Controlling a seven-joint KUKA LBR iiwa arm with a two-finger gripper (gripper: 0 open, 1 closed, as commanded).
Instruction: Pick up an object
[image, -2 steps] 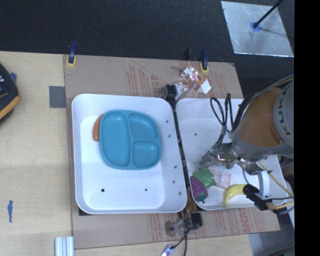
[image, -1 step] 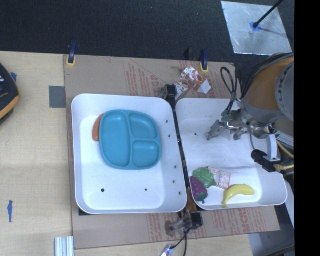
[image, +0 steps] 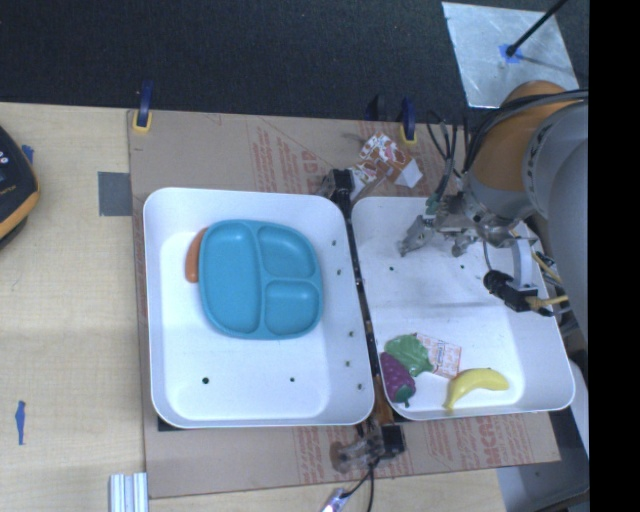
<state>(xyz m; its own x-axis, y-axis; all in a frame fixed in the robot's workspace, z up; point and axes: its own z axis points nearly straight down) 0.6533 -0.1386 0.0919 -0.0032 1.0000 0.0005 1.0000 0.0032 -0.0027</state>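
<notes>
My gripper (image: 435, 246) hangs over the far part of the right bin (image: 470, 300). Its two grey fingers (image: 411, 243) are spread apart with nothing between them, so it is open. At the near end of that bin lie a yellow banana (image: 476, 383), a green toy vegetable (image: 407, 352), a purple bunch of grapes (image: 396, 377) and a small printed packet (image: 441, 354). All of these sit well below the gripper in the view, apart from it.
The left bin (image: 250, 395) holds a blue divided plate (image: 261, 278) with an orange object (image: 191, 257) poking out at its left edge. A crumpled wrapper (image: 382, 156) lies beyond the bins. The grey arm with its orange band (image: 525, 100) comes in from the upper right.
</notes>
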